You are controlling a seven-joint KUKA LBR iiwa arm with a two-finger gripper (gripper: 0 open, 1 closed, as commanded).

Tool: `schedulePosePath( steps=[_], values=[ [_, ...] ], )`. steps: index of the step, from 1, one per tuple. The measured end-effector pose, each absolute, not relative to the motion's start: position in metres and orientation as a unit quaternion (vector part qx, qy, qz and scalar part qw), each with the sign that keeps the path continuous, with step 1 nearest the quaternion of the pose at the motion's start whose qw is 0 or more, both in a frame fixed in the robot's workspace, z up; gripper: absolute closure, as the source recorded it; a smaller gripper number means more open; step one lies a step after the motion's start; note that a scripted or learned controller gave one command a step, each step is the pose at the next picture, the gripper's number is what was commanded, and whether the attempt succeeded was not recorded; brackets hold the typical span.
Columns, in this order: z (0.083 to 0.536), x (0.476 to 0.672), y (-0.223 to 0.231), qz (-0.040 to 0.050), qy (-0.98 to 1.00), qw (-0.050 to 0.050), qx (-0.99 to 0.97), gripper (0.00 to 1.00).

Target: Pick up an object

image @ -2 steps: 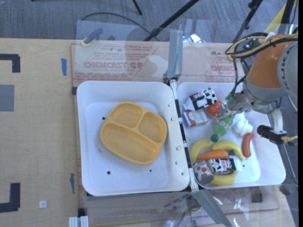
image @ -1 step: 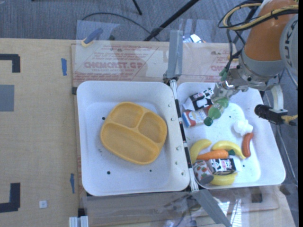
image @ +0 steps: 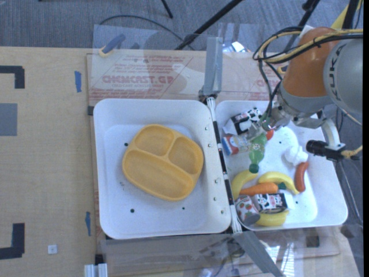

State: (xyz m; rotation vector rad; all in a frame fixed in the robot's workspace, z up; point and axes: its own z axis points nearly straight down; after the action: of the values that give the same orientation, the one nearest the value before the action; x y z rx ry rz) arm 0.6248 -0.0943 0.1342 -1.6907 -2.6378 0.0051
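A: Where's the hand?

B: Over the right bin, near its far-left corner, reaching down from the grey arm with the orange band. Whether it's clenched or released, I cannot tell.

A: And below it?

B: One green bottle, long axis running from the far edge toward the near edge, cap end nearer us. Beside it one black-and-white carton and one red-and-white pack.

A: Further forward?

B: One banana, one carrot lying crosswise, one sausage, one white piece, another printed carton.

A: Left bin?

B: One yellow three-compartment plate, mid-bin.
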Motion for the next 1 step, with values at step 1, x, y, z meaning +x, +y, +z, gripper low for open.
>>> schedulePosePath(
  steps=[1],
  values=[
    [0.1819,0.5989,-0.0468,0.0015,-0.849,0.003,-0.529,1.00]
  ],
)
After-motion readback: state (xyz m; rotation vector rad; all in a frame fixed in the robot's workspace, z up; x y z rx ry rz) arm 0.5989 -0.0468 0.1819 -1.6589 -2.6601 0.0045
